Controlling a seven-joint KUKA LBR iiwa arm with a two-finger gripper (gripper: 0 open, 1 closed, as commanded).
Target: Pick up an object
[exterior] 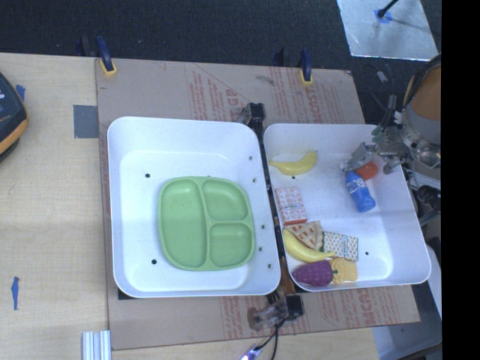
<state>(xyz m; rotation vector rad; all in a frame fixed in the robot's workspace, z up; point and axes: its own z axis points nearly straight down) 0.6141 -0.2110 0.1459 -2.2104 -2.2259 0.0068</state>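
A pale wooden tabletop [52, 201] carries a brown cardboard sheet [217, 88], and on that sit two shallow white bins side by side. The left bin [127, 148] holds a green divided plate [205, 223] with three compartments, lying flat near its middle. The right bin [390, 231] holds the smaller items: a blue bottle with an orange cap [361, 189] lying tilted near the far right wall, a yellow banana [295, 163] toward the far left corner, a second banana [304, 247] nearer the front, a red-and-white packet [290, 204] between the two bananas, a purple bunch of grapes [314, 274] at the front edge, and a small patterned packet [340, 244] just beside the grapes. The pincer [369, 156] hangs over the right bin just above the bottle's capped end; whether it is released or clenched cannot be told.
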